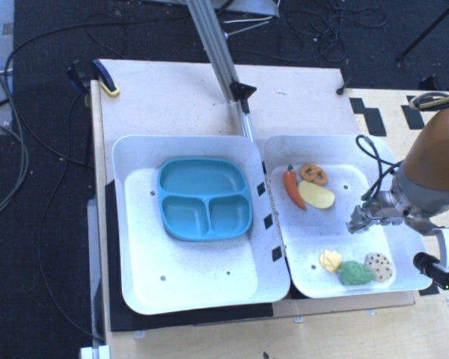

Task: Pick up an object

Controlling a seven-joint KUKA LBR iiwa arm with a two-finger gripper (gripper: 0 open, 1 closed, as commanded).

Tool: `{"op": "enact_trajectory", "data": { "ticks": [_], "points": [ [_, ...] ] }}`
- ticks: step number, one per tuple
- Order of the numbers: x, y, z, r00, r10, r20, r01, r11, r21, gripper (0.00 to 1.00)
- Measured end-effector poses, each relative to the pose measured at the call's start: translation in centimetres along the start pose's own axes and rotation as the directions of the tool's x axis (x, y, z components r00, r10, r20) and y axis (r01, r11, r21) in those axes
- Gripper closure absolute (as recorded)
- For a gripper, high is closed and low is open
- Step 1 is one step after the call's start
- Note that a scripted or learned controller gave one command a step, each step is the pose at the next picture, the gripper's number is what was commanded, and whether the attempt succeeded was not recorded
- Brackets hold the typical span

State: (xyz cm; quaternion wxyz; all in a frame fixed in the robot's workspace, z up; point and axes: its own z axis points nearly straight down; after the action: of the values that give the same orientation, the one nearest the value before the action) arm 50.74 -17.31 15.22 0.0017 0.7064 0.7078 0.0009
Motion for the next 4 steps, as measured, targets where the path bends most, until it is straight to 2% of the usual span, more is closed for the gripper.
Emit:
{"op": "enact_trajectory", "data": {
  "ticks": [1, 2, 4],
  "points": [
    [0.4, 1.1, -4.9, 1.000, -0.002, 0.001, 0.002, 1.000, -0.002, 1.00],
    [0.4, 1.2, -7.1, 1.000, -0.001, 0.000, 0.001, 1.000, 0.000, 1.00],
    [11.0, 0.7, -5.9, 1.000, -0.005, -0.003, 0.005, 1.000, 0.005, 1.00]
  ]
}}
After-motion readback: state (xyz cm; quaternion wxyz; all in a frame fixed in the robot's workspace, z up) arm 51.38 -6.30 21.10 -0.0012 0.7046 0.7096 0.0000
